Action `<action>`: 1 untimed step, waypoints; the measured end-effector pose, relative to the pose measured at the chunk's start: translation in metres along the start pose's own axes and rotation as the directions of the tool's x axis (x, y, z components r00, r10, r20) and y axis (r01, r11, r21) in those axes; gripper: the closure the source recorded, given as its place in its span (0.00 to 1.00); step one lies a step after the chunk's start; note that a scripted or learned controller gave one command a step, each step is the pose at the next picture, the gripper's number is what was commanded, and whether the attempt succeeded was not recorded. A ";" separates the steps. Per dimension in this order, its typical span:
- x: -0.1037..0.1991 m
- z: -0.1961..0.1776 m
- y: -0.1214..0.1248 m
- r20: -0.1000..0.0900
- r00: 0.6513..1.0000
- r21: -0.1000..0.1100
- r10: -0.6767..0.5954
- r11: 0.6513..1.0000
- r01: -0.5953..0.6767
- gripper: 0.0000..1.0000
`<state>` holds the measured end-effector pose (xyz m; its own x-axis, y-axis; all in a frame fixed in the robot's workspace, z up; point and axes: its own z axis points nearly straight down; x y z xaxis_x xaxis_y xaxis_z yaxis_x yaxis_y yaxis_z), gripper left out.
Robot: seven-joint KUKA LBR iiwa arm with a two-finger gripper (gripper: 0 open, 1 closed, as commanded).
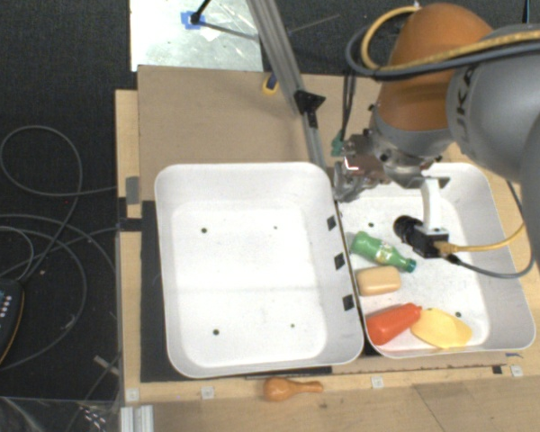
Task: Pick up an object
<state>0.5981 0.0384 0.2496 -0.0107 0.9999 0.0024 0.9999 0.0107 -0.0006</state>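
The arm's bulk hides the far part of the right bin (513, 327), and the gripper (353, 180) shows as a dim cluster of metal over that bin's far left corner, beside the divide from the left bin (175, 241); whether it is spread or pressed together cannot be told. Nothing is seen in its grasp. The objects lie nearer: a green bottle (382, 251), a tan block (378, 282), a red piece (393, 321) and a yellow piece (442, 328), crowded toward the near left wall, a black fitting (420, 234) on a yellow cable just beyond them.
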 end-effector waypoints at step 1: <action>0.056 -0.004 -0.009 -0.001 1.000 -0.001 -0.001 1.000 0.001 1.00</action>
